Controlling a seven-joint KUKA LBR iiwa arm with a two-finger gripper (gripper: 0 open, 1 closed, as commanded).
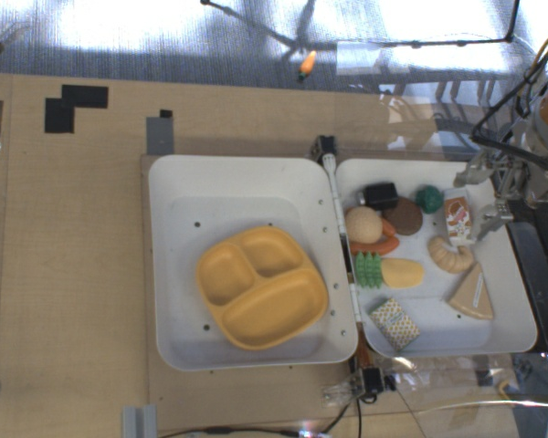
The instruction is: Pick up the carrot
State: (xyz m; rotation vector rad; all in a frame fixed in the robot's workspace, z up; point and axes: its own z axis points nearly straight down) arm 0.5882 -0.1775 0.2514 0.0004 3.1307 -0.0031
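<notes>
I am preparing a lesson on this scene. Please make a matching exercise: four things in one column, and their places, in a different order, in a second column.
Things:
1. plate
2. carrot
3. green ball
4. croissant

Places:
A. right bin, near its far wall
B. left bin
C. right bin, by the divider, under the egg
D. right bin, just below the red-and-white packet

Pairs: 1-B, 2-C, 3-A, 4-D

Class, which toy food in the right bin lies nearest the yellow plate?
The green-topped yellow pineapple, at the right bin's left wall; the orange carrot lies slightly farther back.
</notes>
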